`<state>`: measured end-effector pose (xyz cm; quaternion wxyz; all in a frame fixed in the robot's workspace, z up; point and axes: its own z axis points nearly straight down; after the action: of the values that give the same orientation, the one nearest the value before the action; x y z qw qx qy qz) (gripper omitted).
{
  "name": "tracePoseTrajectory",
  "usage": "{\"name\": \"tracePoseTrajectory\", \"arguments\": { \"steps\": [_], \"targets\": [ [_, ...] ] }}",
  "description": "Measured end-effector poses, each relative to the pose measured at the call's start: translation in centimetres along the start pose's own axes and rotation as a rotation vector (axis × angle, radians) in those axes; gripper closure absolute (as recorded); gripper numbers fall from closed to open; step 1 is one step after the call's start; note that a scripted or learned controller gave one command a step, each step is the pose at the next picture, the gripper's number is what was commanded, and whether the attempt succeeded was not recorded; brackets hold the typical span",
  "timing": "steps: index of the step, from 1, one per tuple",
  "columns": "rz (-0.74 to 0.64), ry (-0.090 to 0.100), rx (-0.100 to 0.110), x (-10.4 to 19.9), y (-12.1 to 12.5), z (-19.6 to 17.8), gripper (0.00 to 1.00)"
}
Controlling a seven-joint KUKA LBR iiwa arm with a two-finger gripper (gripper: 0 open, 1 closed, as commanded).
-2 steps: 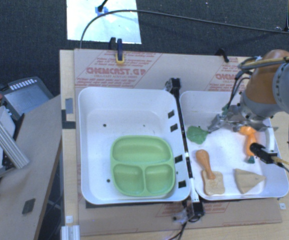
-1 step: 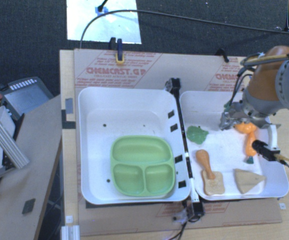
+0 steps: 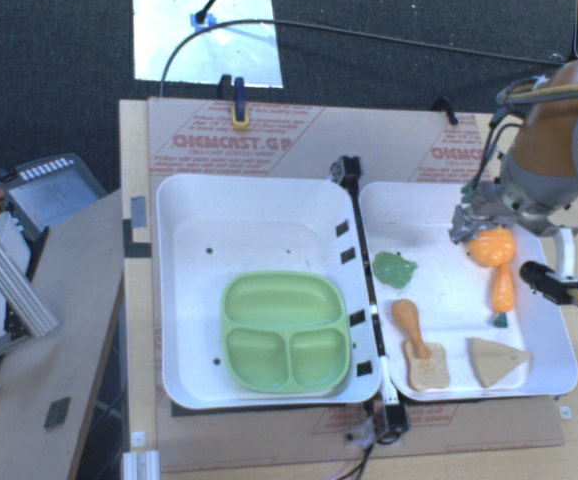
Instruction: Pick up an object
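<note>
One orange carrot toy (image 3: pixel 497 264) lies in the right bin (image 3: pixel 569 368), its round top just under my tool (image 3: pixel 472 224); whether my tool is wide or narrow I cannot tell. Green leaf (image 3: pixel 394 268), drumstick (image 3: pixel 410 326) and wedge (image 3: pixel 494 360) lie nearby.

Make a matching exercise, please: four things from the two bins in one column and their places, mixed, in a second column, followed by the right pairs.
Things:
1. green divided plate
2. green leafy toy
3. orange carrot toy
4. tan wedge

Places:
A. right bin, near front corner
B. left bin
C. right bin, beside the divider
D. right bin, just below the tool

Pairs: 1-B, 2-C, 3-D, 4-A
</note>
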<state>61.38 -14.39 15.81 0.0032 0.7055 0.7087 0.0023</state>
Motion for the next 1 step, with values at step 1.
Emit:
{"name": "tracePoseTrajectory", "arguments": {
  "steps": [1],
  "targets": [
    [-0.001, 0.0, 0.0, 0.96, -0.06, -5.72, 1.0]
  ]
}}
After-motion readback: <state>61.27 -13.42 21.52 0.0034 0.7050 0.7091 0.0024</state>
